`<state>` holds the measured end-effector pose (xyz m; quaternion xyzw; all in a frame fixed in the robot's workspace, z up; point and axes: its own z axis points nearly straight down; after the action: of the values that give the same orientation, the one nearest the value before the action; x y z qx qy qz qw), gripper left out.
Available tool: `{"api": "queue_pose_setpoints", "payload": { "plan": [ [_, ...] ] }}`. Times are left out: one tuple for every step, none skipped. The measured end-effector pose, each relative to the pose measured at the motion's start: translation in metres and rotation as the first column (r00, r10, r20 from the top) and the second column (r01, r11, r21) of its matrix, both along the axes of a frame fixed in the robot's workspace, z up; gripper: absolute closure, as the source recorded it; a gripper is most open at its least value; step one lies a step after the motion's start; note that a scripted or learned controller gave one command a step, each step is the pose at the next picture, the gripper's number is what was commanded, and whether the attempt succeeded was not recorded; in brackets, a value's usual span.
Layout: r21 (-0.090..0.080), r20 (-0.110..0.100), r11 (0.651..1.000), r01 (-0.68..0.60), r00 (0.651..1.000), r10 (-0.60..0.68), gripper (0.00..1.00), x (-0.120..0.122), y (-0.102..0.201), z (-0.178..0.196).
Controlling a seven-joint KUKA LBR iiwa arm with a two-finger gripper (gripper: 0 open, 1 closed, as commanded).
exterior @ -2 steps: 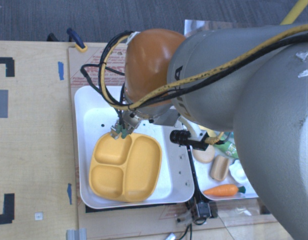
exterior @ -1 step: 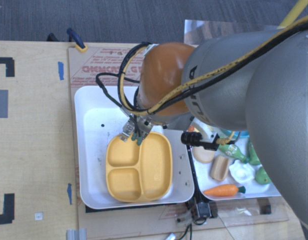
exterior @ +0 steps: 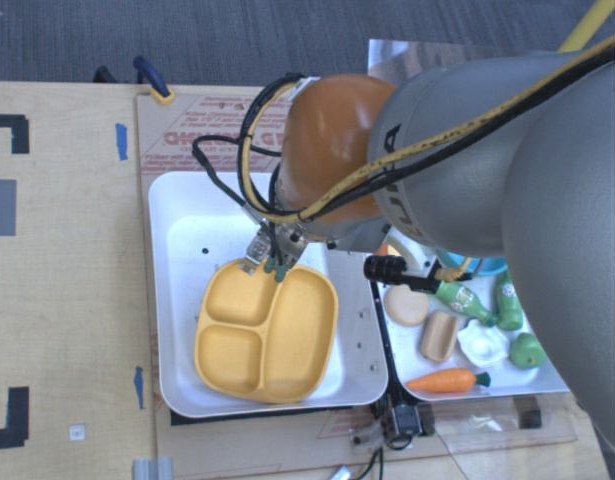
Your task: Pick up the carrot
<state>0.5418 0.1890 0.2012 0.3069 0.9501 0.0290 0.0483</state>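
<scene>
The carrot [exterior: 447, 380] is seen lying flat in the right bin [exterior: 547, 380] at about five o'clock in the view, its green top pointing right — just below a tan block [exterior: 439, 336] and a white piece [exterior: 484, 345]. Well apart from it, the tool [exterior: 270, 259] is hung over the far rim of a yellow divided tray [exterior: 267, 333] in the left bin [exterior: 177, 298]. Whether the tool is apart or together cannot be told. The tabletop [exterior: 57, 268] lies at nine o'clock.

One fixed overhead view, slanting onto both bins [exterior: 167, 298].
</scene>
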Motion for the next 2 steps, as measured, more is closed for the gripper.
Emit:
{"api": "queue_pose_setpoints", "payload": {
  "plan": [
    [-0.001, 0.003, 1.0, -0.001, 1.0, 0.001, 1.0, 0.0012, -0.0002, 0.0094],
    [-0.003, 0.004, 1.0, -0.002, 1.0, 0.002, 1.0, 0.0021, -0.0006, 0.0182]
  ]
}}
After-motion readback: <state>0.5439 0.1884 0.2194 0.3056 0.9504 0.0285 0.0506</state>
